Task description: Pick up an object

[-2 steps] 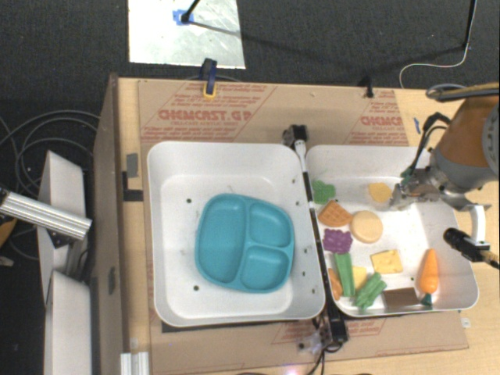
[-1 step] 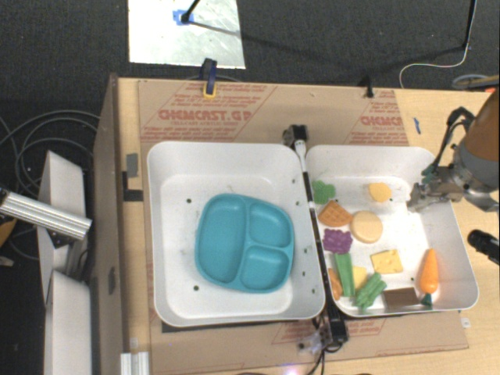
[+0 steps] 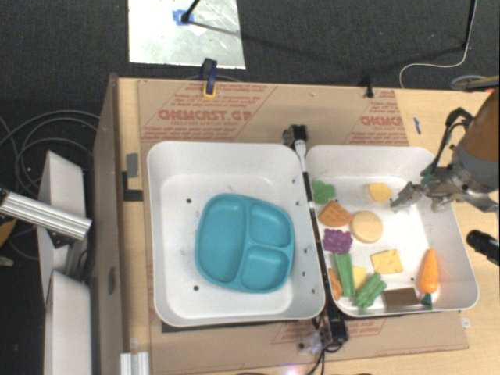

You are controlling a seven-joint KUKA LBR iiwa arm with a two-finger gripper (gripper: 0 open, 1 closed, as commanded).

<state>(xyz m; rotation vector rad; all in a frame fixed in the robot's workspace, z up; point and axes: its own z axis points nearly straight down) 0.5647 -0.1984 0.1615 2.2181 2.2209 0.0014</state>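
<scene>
Two white bins on the bench. Left bin (image 3: 168,209) has a teal tray (image 3: 244,242) w/ three compartments, lying flat in the middle. Right bin (image 3: 445,233) holds the toy food, mostly bunched along its left and bottom sides: green piece (image 3: 323,191) at top, waffle (image 3: 335,214) just below it, purple grapes (image 3: 337,241) under that, green veg (image 3: 358,281) near the bottom left. A round bun (image 3: 366,226) sits mid-bin, a pale yellow piece (image 3: 380,191) above it, a cheese wedge (image 3: 387,262) below it, a carrot (image 3: 428,270) by the right wall, a brown block (image 3: 398,298) at the bottom edge.

Arm comes in from the right, over the bin's upper right part. Gripper (image 3: 408,196) is low, pointing left, tips just beside the pale yellow piece, right of it, nothing seen between them. Can't tell if it's spread or pressed together, too blurred.
</scene>
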